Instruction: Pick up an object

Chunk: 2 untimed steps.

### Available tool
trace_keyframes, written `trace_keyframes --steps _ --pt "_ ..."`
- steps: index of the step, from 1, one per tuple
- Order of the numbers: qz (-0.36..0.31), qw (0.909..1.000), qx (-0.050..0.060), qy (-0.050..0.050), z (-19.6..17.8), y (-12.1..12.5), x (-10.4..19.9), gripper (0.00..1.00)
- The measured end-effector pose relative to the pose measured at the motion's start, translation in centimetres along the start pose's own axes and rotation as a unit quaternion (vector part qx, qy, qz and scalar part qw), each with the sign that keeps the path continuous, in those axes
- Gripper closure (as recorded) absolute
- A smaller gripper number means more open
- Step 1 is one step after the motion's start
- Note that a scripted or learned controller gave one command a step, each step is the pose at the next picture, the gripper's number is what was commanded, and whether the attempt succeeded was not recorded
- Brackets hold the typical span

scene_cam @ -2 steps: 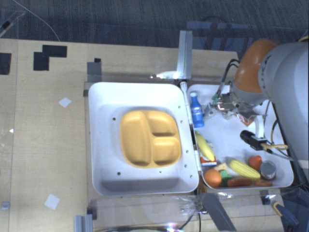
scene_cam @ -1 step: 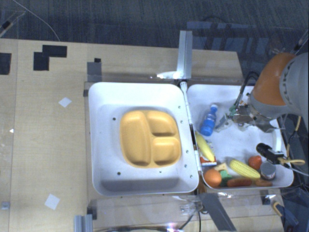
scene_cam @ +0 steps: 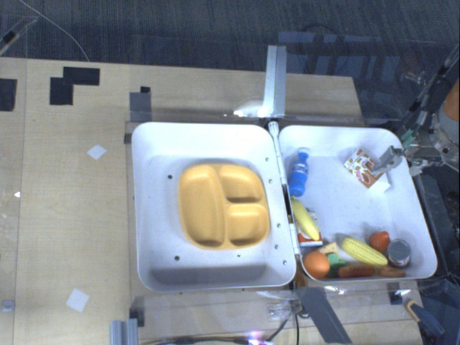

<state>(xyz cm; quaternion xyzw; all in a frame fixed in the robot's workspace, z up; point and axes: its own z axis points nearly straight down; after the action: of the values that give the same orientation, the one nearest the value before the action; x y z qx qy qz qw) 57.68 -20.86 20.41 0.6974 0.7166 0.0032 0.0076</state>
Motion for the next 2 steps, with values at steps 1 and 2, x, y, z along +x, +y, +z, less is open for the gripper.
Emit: trace_keyframes --steps 1,2 --pt "0.03 0.9995 0.004 0.002 10.8 -5.5 0.6 0.0" --pt "0.17 0.9854 0.004 0.002 11.7 1.0 2.1 0.0"
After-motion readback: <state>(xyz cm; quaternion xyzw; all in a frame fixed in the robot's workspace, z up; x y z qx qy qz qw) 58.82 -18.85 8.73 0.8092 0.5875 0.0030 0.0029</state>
